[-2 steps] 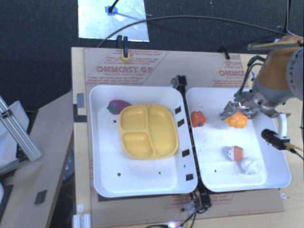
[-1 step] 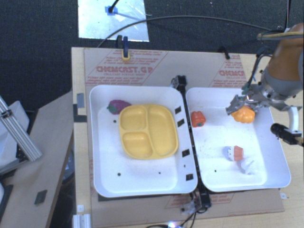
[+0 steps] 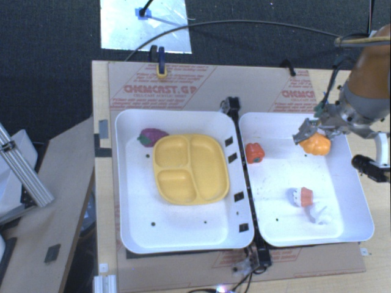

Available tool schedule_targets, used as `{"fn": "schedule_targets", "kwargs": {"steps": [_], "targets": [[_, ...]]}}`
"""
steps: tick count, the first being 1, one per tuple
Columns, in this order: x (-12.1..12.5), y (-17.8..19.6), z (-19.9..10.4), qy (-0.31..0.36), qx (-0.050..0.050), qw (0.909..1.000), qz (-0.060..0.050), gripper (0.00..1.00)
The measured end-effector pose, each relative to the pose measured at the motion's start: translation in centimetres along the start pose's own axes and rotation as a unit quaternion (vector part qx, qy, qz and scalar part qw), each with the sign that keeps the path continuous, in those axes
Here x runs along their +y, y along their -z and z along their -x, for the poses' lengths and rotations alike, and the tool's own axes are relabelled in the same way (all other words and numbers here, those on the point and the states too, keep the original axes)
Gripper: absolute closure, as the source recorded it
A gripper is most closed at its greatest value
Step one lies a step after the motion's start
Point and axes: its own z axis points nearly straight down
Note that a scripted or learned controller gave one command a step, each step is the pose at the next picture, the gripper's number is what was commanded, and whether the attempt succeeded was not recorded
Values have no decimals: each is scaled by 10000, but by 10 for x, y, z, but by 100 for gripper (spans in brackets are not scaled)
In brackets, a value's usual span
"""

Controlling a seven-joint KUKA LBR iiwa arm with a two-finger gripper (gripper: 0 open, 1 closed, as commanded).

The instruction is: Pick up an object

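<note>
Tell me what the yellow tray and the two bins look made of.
Yellow tray: probably moulded plastic, matte, with soft rounded dividers between its three compartments. Left bin and right bin: likely thin formed plastic, smooth white, with rounded corners and a slight sheen.

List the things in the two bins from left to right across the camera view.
purple toy vegetable → yellow divided plate → red-orange toy pepper → small red-and-white toy → orange toy fruit
</note>
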Motion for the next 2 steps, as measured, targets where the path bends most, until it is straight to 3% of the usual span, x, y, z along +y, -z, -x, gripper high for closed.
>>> {"fn": "schedule_targets", "kwargs": {"steps": [2], "targets": [[-7, -9, -103, 26, 12, 10000, -19, 100]]}}
